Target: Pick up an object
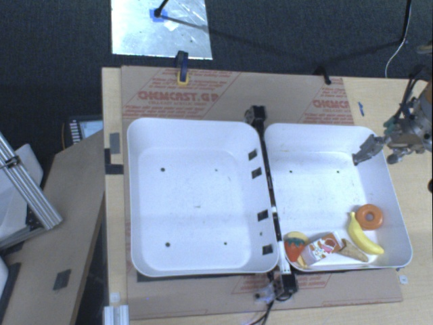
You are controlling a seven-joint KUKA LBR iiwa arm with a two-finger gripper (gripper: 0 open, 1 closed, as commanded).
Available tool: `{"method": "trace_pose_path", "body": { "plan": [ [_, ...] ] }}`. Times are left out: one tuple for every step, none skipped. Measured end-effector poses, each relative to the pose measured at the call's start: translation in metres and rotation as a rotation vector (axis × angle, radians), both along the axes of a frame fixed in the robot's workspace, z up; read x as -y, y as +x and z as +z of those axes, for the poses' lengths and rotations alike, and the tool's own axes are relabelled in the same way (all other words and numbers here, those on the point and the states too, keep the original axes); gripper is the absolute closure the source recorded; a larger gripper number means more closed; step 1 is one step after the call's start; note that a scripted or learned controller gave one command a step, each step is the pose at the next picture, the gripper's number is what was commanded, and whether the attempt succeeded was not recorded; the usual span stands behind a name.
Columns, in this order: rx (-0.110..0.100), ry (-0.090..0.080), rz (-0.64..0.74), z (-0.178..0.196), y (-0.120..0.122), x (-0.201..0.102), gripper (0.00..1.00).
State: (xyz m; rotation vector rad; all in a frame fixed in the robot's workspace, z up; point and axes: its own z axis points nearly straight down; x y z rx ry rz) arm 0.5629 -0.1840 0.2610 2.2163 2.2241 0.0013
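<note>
Several small toy foods lie along the near edge of the right bin (318, 181): a yellow banana (362, 235), an orange donut-like ring (369, 215), a red and orange round piece (295, 246), a white packet with red print (321, 248) and a tan wedge (352, 252). My gripper (379, 149) hangs at the right bin's far right rim, well above and behind the toys. Its two dark fingers are spread apart with nothing between them.
The left bin (193, 195) sits beside the right one, joined by a black clip strip (265, 188). Both rest on a cardboard sheet (223, 90). A foil-like square (161, 17) lies on the dark floor behind. Metal framing (24, 188) stands at the left.
</note>
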Motion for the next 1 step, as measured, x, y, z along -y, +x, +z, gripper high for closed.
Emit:
{"method": "trace_pose_path", "body": {
  "plan": [
    [0.011, -0.002, 0.005, 0.0998, -0.0046, -0.0331, 0.0]
  ]
}}
